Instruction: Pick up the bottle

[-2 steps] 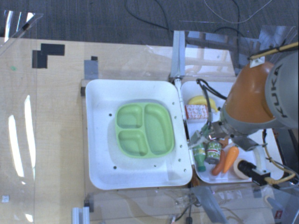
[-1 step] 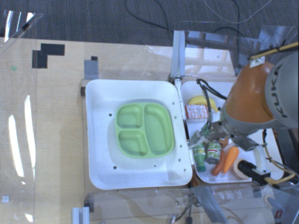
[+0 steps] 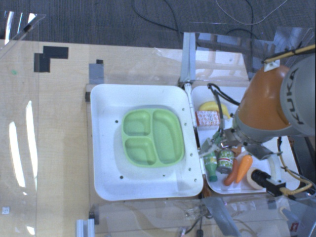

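Hovers low over right bin's (image 3: 261, 189) clutter, gripper (image 3: 223, 143) above green bottle (image 3: 211, 164) for pickup; finger spread impossible to tell.

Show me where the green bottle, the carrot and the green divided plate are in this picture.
green bottle (image 3: 211, 165): camera view, on its body.
carrot (image 3: 239, 169): camera view, on the middle of its orange length.
green divided plate (image 3: 153, 137): camera view, on the ridge between its compartments.
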Robot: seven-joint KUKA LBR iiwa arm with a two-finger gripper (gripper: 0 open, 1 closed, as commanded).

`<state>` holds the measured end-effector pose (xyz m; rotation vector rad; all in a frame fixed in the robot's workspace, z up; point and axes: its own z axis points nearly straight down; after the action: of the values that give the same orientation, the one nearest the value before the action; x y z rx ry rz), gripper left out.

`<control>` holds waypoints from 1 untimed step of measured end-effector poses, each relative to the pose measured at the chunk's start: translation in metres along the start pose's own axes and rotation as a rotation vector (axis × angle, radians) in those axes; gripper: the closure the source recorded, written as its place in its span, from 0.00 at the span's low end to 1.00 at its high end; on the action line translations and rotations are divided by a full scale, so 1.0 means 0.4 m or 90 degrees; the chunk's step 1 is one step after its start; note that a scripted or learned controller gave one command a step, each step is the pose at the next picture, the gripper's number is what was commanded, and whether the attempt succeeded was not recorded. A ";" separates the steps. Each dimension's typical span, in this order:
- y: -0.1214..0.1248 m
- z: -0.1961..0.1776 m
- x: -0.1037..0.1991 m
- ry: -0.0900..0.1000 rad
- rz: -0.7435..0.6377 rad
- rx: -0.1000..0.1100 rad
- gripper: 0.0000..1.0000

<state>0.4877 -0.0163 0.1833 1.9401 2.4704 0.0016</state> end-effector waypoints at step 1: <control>0.000 0.000 0.000 0.000 0.000 0.000 0.00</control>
<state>0.4877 -0.0163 0.1833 1.9401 2.4704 0.0015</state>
